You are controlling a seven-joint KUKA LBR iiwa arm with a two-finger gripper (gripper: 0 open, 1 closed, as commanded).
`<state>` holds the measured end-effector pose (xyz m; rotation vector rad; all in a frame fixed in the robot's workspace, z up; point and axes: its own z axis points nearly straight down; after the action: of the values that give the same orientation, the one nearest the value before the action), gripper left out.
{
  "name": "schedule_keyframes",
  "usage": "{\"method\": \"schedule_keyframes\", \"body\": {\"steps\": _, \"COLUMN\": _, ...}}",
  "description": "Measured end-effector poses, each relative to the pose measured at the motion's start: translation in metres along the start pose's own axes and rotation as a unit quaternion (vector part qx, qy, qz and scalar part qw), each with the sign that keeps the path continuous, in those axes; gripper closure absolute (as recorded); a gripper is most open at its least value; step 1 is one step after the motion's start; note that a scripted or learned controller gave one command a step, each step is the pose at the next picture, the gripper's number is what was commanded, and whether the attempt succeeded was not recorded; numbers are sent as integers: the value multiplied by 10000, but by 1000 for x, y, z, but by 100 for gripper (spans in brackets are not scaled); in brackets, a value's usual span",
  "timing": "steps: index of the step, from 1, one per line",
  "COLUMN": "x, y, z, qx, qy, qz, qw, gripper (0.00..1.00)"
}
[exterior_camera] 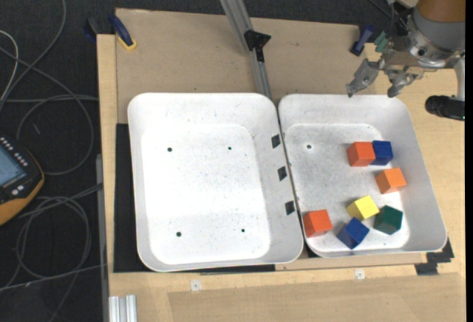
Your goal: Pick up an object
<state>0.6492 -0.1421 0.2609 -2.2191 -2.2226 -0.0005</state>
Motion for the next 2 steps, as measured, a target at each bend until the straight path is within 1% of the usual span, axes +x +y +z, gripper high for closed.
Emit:
{"method": "schedule_keyframes", "body": {"steps": 1, "x": 0, "y": 0, "z": 0, "qx": 3, "qy": -6, "qz": 0, "qw": 10000, "gripper": 0}}
{"method": "schedule_keyframes", "body": {"steps": 2, "x": 10, "y": -2, "z": 56, "qx": 29, "qy": 3, "qz": 3, "qw": 10000, "gripper": 0}}
